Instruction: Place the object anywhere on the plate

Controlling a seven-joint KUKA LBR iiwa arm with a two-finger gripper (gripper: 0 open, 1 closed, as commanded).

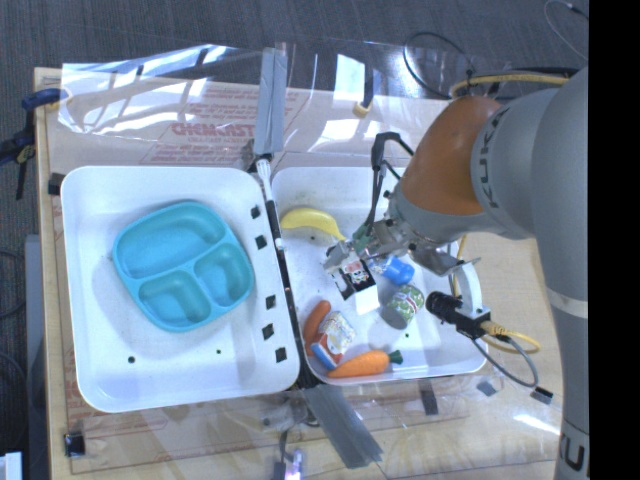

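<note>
Gripper: low in right bin, jaw state cannot tell.
Banana: just left of gripper; light, smooth toy, best pinched mid-curve.
Plate: left bin.

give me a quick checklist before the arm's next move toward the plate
1. Plate in reach and upright: the blue divided plate sits flat in the left bin. Ok.
2. Plate compartments free to receive an object: nothing lies in them. Ok.
3. Gripper position: the gripper is low over the right bin, near the banana. Ok.
4. Object held between the fingers: cannot tell.
5. Clutter near the gripper: carrot, sausage and small green can crowd together. Not ok for a clean pick.
</note>
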